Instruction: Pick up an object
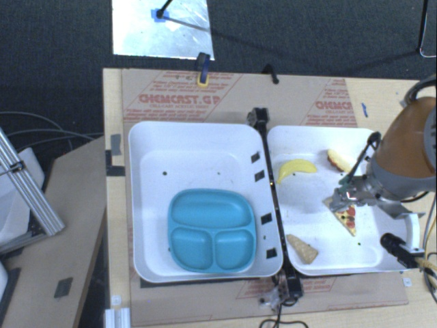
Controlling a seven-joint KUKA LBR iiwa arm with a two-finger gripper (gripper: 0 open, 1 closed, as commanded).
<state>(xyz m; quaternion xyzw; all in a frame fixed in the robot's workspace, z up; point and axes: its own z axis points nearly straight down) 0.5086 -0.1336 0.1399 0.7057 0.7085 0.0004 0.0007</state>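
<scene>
The right bin [311, 137] holds several toy foods. A yellow banana [297, 169] lies near its left wall and a red-edged apple slice [337, 159] lies at the back. A tan bread piece [302, 249] rests at the front, and a pizza slice [349, 219] sits right of centre. My gripper [343, 201] hangs low over the back end of the pizza slice, touching or just above it. The grey arm with its orange band [408, 139] comes in from the right and hides the bin's right side.
The left bin [198, 134] holds a blue three-compartment plate [212, 229] at its front. A black divider with clips [266, 183] runs between the bins. Cardboard lies under both bins. A metal frame [27, 190] stands at the far left.
</scene>
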